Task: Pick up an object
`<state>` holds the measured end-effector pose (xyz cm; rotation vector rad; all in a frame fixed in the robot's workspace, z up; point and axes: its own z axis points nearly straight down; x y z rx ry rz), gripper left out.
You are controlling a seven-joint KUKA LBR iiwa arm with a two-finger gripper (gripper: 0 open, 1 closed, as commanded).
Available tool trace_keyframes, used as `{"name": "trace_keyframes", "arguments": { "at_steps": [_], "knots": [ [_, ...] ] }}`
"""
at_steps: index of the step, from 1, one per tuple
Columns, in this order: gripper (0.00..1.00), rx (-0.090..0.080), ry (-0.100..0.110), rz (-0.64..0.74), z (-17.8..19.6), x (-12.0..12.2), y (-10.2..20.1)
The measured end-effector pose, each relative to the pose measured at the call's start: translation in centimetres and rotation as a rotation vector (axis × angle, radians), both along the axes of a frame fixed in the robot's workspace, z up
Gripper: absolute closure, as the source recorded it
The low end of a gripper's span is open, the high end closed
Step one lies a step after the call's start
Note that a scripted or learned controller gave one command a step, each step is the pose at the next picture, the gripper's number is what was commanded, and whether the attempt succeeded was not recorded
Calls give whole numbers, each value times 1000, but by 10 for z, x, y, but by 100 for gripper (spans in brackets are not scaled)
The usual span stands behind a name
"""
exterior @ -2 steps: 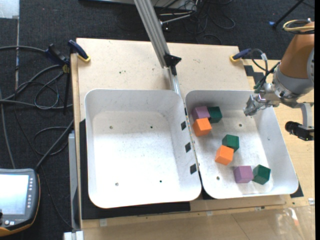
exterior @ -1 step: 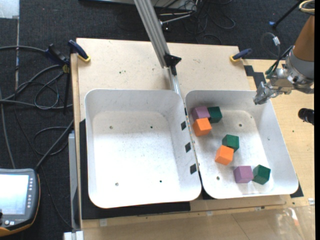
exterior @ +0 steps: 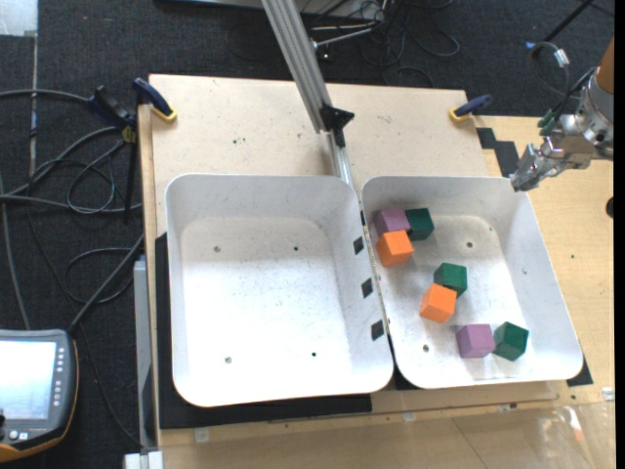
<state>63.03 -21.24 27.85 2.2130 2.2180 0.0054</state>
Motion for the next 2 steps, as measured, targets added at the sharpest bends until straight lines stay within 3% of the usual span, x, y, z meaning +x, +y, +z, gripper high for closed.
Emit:
{"name": "trace_keyframes", "arguments": {
  "at_steps": [2],
  "knots": [
    [100, 6, 11, 5, -32, -32, 108]
  ]
}}
